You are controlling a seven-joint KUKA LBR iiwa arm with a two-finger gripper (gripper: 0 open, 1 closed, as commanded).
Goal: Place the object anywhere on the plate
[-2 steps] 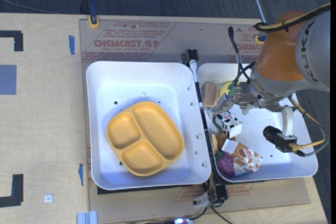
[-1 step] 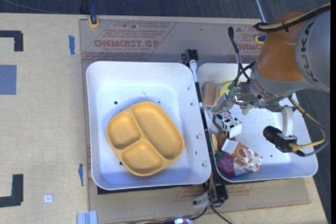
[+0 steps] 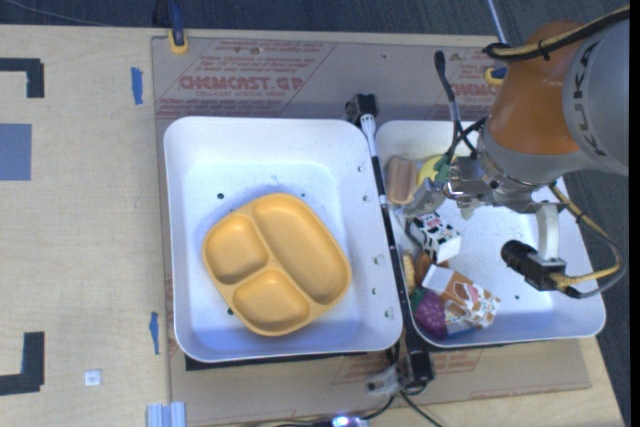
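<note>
Left bin [image 3: 190, 215]: yellow plate [image 3: 276, 262], three compartments, rounded corners, glossy, set diagonally toward bin's front edge.

Right bin [image 3: 580, 310]: objects clustered along its left wall — tan cup-like item [image 3: 401, 179] at back, black-and-white die-like block [image 3: 434, 231] mid, purple item [image 3: 430, 316] and printed packet [image 3: 468, 303] at front.

End effector [image 3: 455, 183] low over right bin's back-left area, near block; finger state cannot be told.
</note>
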